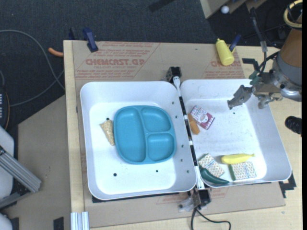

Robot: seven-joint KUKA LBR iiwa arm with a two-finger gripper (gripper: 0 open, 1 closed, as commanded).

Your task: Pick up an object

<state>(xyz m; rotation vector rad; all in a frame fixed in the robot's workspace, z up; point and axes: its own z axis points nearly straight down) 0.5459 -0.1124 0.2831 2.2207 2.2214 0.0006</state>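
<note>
Both bins, the left bin (91,143) and the right bin (273,138), look like smooth white plastic with a slight sheen. The divided plate (144,134) is teal plastic, smooth and matt. The bench top (124,56) appears as matt brown board with red print. The banana (237,158) looks like glossy yellow plastic. The packet (202,117) has a shiny printed wrapper. The gripper (249,98) is dull grey metal.

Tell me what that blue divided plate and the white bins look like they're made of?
The blue divided plate looks like moulded plastic: one even colour, rounded compartments, a soft matte sheen. The white bins also seem plastic, probably thin formed sheet, judging by the rounded corners and smooth, slightly glossy walls. Neither can be confirmed by sight alone.
</note>
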